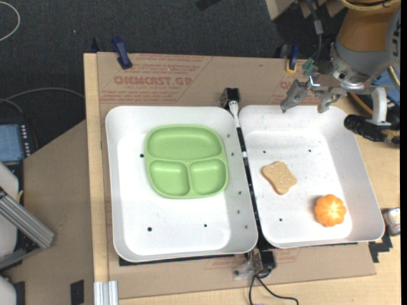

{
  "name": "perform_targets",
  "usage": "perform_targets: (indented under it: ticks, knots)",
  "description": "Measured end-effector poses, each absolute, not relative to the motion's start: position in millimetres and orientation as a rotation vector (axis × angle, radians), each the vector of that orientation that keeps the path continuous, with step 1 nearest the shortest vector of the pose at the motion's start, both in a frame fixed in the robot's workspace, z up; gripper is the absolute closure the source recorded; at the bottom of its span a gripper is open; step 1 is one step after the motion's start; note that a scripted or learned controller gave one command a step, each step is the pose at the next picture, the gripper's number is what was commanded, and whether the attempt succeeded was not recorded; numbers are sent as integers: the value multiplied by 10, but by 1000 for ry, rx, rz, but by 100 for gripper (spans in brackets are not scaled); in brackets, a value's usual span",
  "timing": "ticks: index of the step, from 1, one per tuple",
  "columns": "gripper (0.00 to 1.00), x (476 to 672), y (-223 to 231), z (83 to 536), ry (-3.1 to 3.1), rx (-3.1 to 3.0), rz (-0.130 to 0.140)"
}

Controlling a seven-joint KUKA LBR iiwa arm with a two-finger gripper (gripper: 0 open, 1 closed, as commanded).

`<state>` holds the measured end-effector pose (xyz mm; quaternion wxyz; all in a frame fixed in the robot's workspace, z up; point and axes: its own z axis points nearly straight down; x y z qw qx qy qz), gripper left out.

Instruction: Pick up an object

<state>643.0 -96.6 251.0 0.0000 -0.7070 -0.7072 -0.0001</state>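
Bins (127,189): 1 tray (186,161), 1 toast (279,177), 1 orange (330,210).

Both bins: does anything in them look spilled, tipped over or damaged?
Nothing stands out. The green divided plate lies flat in the left bin. The toast slice and the orange fruit lie apart in the right bin. No spill or damage is visible.
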Motion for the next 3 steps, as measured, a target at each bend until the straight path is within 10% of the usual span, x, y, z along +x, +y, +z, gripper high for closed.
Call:
perform_targets:
  ticks: [1,2,3]
  knots:
    - [0,6680,-1643,3439,-2227,-2237,-8]
    - [0,6432,-1388,4915,-2238,-2230,-18]
    - [0,5840,-842,4755,-2225,-2214,-1]
